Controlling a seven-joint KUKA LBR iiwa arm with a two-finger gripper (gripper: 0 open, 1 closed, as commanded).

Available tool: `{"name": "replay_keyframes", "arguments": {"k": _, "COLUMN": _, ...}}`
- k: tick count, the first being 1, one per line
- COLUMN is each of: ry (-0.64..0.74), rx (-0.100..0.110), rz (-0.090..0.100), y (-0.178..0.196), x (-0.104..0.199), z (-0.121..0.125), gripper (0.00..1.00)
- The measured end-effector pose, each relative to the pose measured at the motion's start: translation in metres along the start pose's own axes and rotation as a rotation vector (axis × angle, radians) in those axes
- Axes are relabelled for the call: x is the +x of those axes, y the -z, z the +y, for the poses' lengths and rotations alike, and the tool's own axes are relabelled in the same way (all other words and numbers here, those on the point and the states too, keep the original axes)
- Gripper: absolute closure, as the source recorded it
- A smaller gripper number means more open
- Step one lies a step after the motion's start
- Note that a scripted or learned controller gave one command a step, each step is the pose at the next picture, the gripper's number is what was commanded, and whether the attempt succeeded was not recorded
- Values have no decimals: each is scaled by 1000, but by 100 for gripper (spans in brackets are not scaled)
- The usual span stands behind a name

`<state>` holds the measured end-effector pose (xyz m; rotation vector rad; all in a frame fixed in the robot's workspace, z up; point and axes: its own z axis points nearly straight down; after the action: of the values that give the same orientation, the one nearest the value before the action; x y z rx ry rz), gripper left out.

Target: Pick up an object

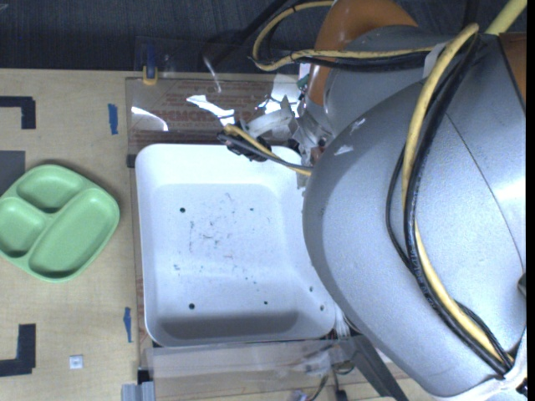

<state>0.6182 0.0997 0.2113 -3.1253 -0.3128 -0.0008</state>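
I see the grey arm [418, 199] covering the right side, its wrist at the far right corner of the white bin [167, 249] (scuffed floor). I cannot tell the gripper's state. A green 3-compartment tray [54, 221] sits on the bench [67, 324], left of the bin.

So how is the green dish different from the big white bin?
The green dish is split into three compartments, while the white bin is one open space. The dish is smaller and has a rounded outline; the bin is larger and squarish. The dish sits out on the wooden bench, to the left of the bin, while the bin lies partly under the grey arm. Both are shallow.
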Motion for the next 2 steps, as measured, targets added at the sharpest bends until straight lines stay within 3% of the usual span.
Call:
{"name": "replay_keyframes", "arguments": {"k": 1, "ry": 5, "rx": 0, "rz": 1, "y": 1, "x": 47, "z": -13, "gripper": 100}}
{"name": "replay_keyframes", "arguments": {"k": 2, "ry": 83, "rx": -1, "rz": 0, "y": 78, "x": 34, "z": -3, "gripper": 100}}
